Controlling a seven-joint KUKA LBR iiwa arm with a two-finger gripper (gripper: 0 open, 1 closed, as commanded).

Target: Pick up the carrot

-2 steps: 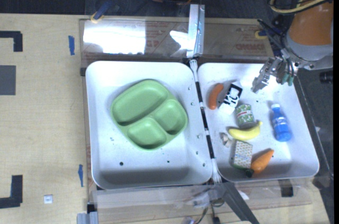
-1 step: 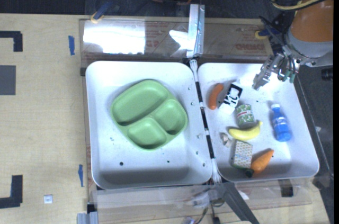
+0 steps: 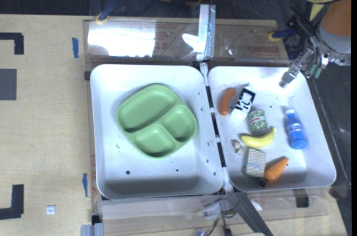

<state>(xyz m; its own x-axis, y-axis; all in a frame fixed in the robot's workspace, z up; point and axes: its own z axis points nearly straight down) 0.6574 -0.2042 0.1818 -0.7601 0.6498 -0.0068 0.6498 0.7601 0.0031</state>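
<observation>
Pale wood bench w/ two white bins; carrot lies near-right in right bin, touching a patterned box; likely light, stiff, smooth plastic, so grab mid-body across its width; gripper hovers far-right, grip state can't tell.

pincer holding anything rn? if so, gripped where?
Nothing held. The pincer hangs over the right bin's far corner; the carrot lies apart near the front.
</observation>
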